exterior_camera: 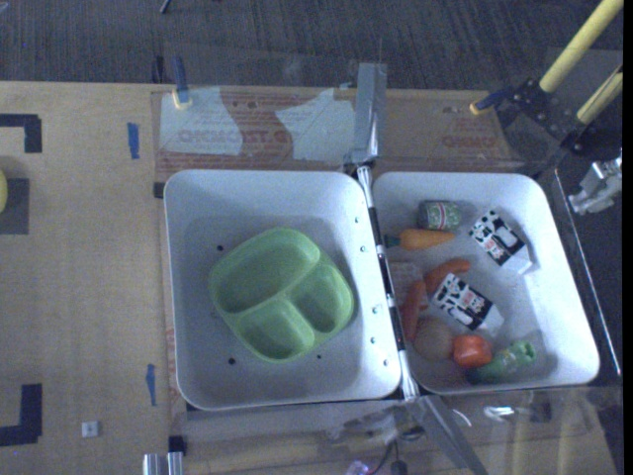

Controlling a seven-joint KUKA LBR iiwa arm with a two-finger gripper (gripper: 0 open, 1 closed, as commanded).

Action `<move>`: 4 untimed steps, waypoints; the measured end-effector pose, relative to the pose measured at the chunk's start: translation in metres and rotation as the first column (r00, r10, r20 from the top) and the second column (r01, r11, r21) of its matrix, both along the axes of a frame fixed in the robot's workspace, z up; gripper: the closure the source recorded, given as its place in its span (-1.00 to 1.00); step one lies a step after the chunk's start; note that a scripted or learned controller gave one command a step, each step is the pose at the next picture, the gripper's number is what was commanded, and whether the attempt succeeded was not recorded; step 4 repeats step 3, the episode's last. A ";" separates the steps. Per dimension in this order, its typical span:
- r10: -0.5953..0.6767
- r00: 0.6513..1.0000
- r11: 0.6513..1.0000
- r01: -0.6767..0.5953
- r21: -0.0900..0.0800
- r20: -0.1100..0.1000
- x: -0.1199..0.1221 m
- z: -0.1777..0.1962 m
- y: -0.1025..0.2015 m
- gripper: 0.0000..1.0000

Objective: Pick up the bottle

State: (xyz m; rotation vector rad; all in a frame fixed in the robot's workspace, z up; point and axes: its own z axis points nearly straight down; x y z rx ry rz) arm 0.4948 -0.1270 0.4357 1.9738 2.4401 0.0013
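Camera view | bottle [506, 360] at right bin's [564, 265] near corner

plate [282, 293] in left bin [188, 265]; bottle [506, 360] in right bin's [564, 265] near corner; can [439, 214] at back

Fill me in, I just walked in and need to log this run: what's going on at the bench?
Nothing is being handled yet. The green bottle lies on its side at the near edge of the right bin, among carrots, two cow-print cartons and a small can. The left bin holds a green divided plate.
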 end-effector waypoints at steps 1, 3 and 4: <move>-0.043 0.999 0.999 0.043 0.001 -0.003 -0.015 -0.182 0.023 1.00; -0.151 0.989 0.989 0.151 0.001 -0.004 -0.015 -0.001 0.093 1.00; -0.151 0.989 0.989 0.151 0.001 -0.004 -0.015 -0.001 0.093 1.00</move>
